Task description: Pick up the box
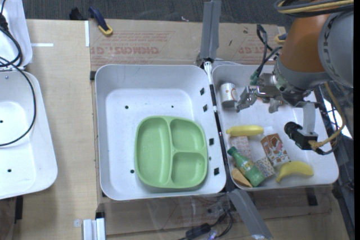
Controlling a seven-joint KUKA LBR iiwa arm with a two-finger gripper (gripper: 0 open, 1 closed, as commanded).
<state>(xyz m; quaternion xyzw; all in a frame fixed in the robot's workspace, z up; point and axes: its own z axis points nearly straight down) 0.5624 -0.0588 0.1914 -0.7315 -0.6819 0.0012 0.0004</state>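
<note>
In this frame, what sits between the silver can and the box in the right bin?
In the camera view, a yellow banana lies between the silver can and the box, with bare bin floor around it.

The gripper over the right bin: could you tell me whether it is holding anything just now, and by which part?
Nothing is held. The gripper hangs above the right bin near the can, apart from the box.

A wooden tabletop (62,48) carries two white bins. The right bin (326,177) sits beneath the gripper (260,99); the left bin (112,121) lies beside it, farther from the gripper.
</note>
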